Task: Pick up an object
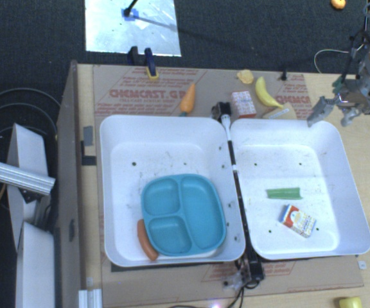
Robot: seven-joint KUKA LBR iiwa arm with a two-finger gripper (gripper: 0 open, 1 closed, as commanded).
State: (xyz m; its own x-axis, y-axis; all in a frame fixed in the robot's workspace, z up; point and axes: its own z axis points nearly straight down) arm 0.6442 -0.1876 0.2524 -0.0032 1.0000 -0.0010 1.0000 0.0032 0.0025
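Two white bins sit side by side on the bench, and going from the left, the left bin (117, 172) holds a blue tray (183, 213) of smooth moulded plastic with three compartments, rounded corners and nothing in them. Touching the tray's lower left edge lies an orange sausage (146, 239), a small stubby toy that looks rubbery.

Behind the bins, on the cardboard, rest a carrot (187, 99), a small patterned box (243, 103) and a banana (266, 94), all apparently toy food.

The right bin (339, 172) has two loose things well apart from its walls: a flat green strip (283, 193), like a bean pod, and just below it a little carton (298, 221), printed white, red and blue, lying on its side and turned at an angle.

Either would serve for the pick. I would judge the carton the better choice: light, stiff enough to take a squeeze, with flat parallel faces to close on across its narrow width. The strip looks thin and low, so fingers may scrape the bin floor before catching it. The bin's plastic looks slick, so both could slide if nudged.

At the far right the gripper (338, 110) hangs above the right bin's back corner, nothing between its fingers; from here they look spread, with a gap between the two grey tips.
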